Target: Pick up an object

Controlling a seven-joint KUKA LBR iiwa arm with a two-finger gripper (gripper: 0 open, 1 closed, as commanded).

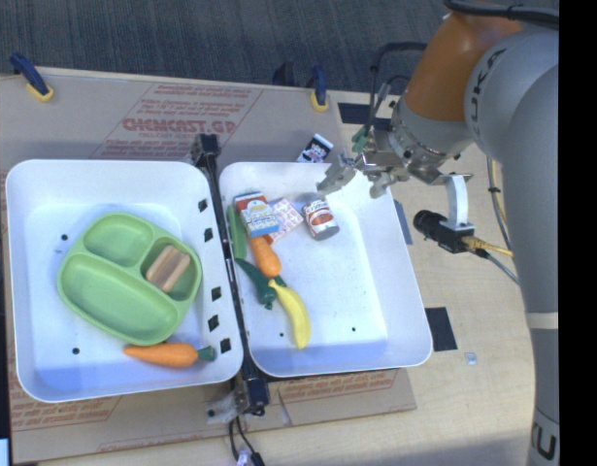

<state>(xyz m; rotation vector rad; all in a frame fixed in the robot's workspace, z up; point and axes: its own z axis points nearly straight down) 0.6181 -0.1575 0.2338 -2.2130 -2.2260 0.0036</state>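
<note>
My gripper (355, 182) hangs over the back right part of the right bin (395, 289), its two fingers spread apart with nothing between them. Just left of and below the fingertips lies a small can with a red label (320, 218). Beside it rest a blue and red box (258, 215) and a pale checked packet (287, 216). A carrot (266, 255), a green pepper-like piece (256, 278) and a yellow banana (294, 312) lie along the bin's left side.
The left bin (36, 260) holds a green divided plate (114, 289) with a hot dog bun (168, 267) in one compartment, and a second carrot (164, 354) near the front. A small dark item (316, 149) lies on the cardboard behind the right bin.
</note>
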